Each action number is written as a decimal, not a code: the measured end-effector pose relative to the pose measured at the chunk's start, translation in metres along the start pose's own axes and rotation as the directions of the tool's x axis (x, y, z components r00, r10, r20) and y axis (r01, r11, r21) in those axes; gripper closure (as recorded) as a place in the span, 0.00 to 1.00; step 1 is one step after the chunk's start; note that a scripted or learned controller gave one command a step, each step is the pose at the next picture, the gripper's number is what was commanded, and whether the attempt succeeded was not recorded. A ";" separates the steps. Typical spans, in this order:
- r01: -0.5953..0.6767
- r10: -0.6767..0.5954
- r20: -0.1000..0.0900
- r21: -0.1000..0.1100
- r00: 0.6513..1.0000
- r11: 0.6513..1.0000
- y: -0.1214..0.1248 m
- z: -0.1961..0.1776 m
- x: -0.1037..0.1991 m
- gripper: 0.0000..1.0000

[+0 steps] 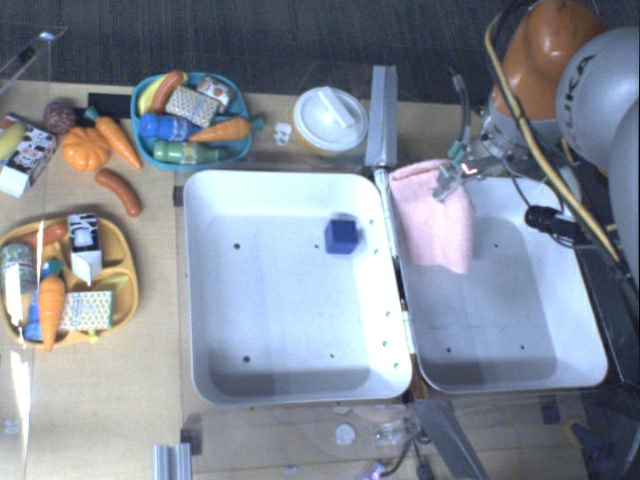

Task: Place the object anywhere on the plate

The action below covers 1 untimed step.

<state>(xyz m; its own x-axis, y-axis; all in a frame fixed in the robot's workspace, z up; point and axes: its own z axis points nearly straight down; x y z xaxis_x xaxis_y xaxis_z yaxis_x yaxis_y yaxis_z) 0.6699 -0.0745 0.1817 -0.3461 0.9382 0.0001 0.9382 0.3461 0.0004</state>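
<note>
pink cloth (pixel 432 226) in tool (pixel 447 179) grip

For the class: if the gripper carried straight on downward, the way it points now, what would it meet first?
Most likely the pink cloth hanging at the gripper, then the right bin floor beneath; depth is uncertain.

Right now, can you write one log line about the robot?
gripper: at pink cloth top edge, right bin | blue block: left bin

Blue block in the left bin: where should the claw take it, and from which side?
Judging by its pose, take the blue block across two opposite side faces, coming straight down from above. It sits flat on the left bin floor, apart from the walls, with room around it for both fingers.
</note>
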 end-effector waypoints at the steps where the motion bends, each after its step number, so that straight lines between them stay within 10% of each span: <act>1: 0.006 -0.006 0.000 0.001 1.000 1.000 0.002 -0.040 0.001 1.00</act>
<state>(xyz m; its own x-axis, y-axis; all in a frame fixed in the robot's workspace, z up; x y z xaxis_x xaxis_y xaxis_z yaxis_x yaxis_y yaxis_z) 0.6717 -0.0732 0.2214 -0.3513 0.9363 0.0000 0.9363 0.3513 -0.0002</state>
